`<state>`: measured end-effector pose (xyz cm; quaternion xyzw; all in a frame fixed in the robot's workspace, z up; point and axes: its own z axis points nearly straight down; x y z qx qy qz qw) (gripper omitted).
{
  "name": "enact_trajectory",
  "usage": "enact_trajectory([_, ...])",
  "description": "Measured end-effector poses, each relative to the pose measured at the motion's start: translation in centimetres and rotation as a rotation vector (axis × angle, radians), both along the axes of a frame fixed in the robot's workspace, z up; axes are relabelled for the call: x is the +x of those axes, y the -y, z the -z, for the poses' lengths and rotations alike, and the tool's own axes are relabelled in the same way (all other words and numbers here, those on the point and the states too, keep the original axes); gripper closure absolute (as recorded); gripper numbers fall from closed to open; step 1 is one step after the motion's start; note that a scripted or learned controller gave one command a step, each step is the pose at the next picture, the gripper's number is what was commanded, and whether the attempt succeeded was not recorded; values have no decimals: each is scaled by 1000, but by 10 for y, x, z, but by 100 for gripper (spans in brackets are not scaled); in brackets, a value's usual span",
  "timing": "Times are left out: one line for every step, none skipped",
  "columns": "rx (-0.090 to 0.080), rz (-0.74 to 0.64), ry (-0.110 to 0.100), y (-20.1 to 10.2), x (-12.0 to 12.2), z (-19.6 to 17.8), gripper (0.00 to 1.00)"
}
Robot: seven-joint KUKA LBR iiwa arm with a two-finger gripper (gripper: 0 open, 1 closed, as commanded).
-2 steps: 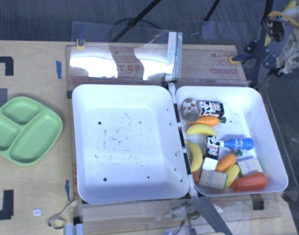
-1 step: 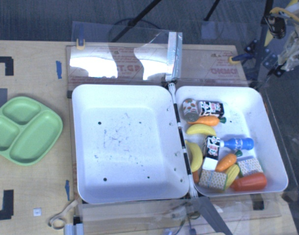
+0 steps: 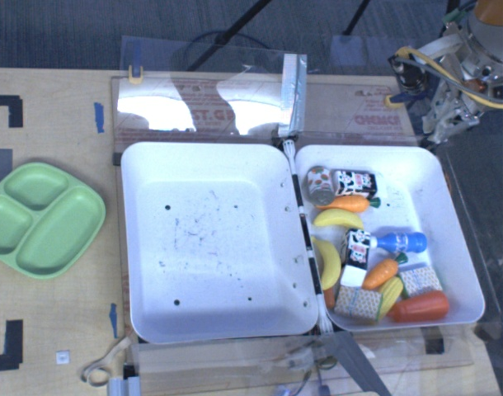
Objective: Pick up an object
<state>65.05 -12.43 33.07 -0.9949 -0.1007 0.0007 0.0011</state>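
Above the right bin's [image 3: 449,221] far corner, the tool [image 3: 449,122] hangs; whether it is spread or pressed together cannot be told. Inside that bin lie a blue bottle [image 3: 402,242], bananas, a carrot [image 3: 380,273] and cow-patterned cartons [image 3: 354,182]; no writing is legible.

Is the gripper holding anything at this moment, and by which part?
Nothing held: the gripper hangs beyond the right bin's far corner, nothing between its fingers; the toys lie in that bin.

Gripper [image 3: 446,124] low at upper right, orange-banded arm [image 3: 492,2] above.
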Motion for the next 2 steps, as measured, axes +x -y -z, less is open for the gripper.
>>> enact_trajectory([-1,-35,4,-14,11,-76,100])
enact_trajectory([0,-9,1,-131,4,-16,100])
